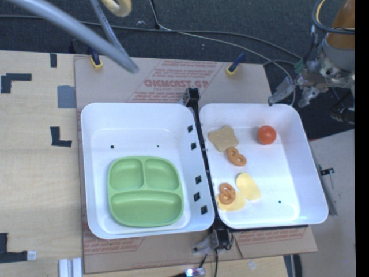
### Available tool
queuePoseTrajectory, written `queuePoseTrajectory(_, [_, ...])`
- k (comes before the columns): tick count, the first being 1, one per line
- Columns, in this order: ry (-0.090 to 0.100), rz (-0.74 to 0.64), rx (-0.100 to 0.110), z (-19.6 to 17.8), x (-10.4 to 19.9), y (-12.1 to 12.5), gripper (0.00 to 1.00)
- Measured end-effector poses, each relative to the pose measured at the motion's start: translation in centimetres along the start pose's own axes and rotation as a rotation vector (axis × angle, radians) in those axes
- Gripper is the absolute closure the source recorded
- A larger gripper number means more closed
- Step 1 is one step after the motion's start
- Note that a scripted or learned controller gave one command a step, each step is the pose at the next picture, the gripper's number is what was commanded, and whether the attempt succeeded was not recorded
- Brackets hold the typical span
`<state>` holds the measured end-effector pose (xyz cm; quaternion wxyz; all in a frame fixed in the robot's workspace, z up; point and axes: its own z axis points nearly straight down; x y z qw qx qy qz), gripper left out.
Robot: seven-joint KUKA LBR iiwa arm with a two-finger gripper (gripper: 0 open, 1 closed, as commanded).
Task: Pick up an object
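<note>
Nearest the front edge of the counter (34, 172), the green plate (145, 191) with its three sections is sitting in the left bin (95, 117), toward that bin's front. In the right bin (308, 172), a pretzel (226, 194) and a pale yellow slice (249, 187) are lying just beside each other near the front left corner, close to the divider where the two bins are meeting. Further back, a second pretzel (236, 156) is touching or nearly touching a tan piece of toast (223, 138). A small red tomato (266, 135) is resting apart from these, toward the bin's back right corner.

Beyond that back right corner, the tool (286, 93) is being held outside the bin, over the cardboard sheet (173, 82) and dark backing, with nothing seen between its fingers. Whether those fingers are apart or together cannot be told at this angle.

No object is yet being lifted. The tomato is judged the nearest candidate: it is lying forward and slightly leftward from the tool, just inside the rim. Being round, it is offering no long axis to align with. The toast and pretzels are lying further forward and to the left, so a longer reach across the bin would be needed for them.
</note>
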<state>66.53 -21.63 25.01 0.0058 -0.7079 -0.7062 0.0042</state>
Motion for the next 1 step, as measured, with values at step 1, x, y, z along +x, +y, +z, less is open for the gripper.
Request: queuePoseTrajectory(1, [-0.003,-0.004,-0.013,-0.92,0.07,0.24,0.0])
